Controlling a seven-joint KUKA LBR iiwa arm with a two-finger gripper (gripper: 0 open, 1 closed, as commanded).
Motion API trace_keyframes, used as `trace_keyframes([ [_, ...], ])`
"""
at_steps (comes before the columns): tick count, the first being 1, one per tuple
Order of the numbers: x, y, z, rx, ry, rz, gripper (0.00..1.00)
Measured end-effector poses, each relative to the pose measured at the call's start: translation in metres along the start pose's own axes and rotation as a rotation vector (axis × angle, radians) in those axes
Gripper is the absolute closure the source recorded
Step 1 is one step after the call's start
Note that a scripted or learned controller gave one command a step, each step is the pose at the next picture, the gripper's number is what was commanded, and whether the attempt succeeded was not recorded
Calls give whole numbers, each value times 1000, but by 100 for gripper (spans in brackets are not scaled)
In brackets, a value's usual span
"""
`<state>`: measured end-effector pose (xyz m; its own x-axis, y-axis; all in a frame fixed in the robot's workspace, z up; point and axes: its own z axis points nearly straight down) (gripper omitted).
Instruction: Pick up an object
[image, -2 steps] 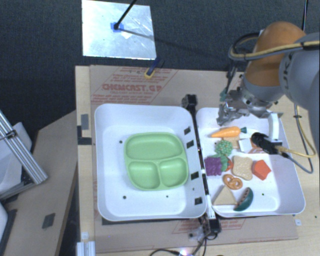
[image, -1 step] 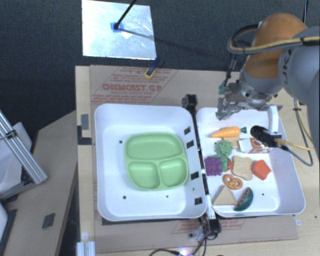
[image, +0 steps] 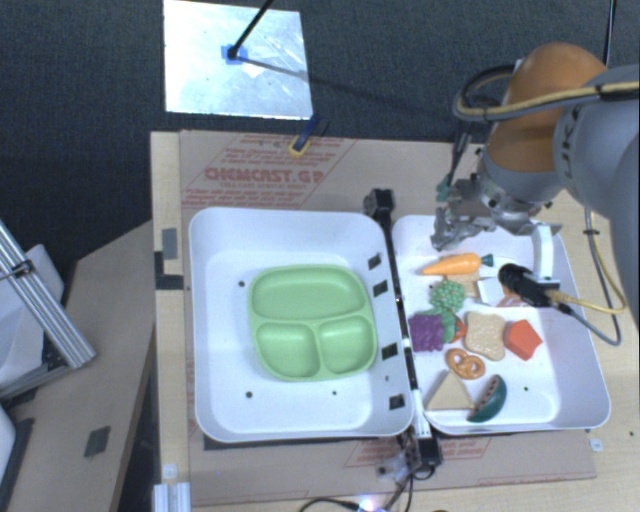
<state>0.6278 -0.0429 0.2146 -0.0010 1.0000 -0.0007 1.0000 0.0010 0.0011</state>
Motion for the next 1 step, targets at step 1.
trace_keyframes([
  [1,8,-8,-14,-1,1,-4,100],
])
